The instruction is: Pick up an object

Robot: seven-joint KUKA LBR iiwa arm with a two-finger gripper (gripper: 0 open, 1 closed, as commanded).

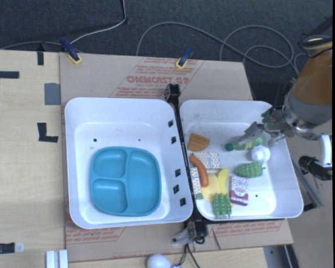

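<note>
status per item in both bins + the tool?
blue divided plate: flat in left bin, nothing on it
toy food pile: loose in right bin, mostly front half
orange piece: lying apart, behind the pile
tool: low over right bin, by green and white pieces; finger state unclear

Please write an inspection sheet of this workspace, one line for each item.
Surface: cardboard sheet under two white bins.
Job's things: toy foods in right bin: sausage, corn, bread piece.
Clutter: blue divided plate in left bin.
Grippers: gripper over right bin, beside a white ball.
Cables: cables loop behind the bench.
Surroundings: two clamps on the cardboard edge.
</note>
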